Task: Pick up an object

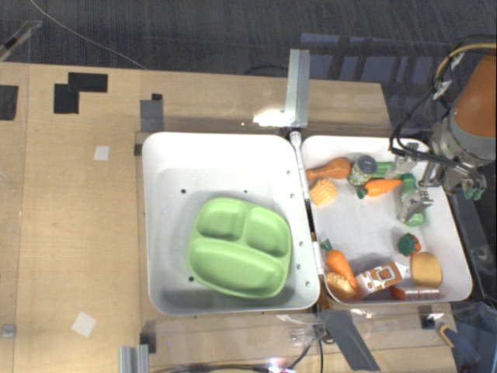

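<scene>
Two bins side by side — left bin (159, 231) holds a divided plate (240, 247); right bin (458, 247) holds toy food (365, 274), with the gripper (417, 207) above its right part.

Desk (70, 231): pale wood, with black square markings at its far left corner and small pale patches on the left side. Beyond its far edge, dark grey carpet (194, 14) with a thin cable trailing across it. Left bin (155, 208): shallow, white, rounded corners. Green divided plate (239, 247) lies in it, right of centre and toward the near side, three compartments, slightly skewed. Metal upright post (297, 88) stands at the far end of the seam between the two bins. Grey brackets sit at the left bin's far left and near left corners.
</scene>
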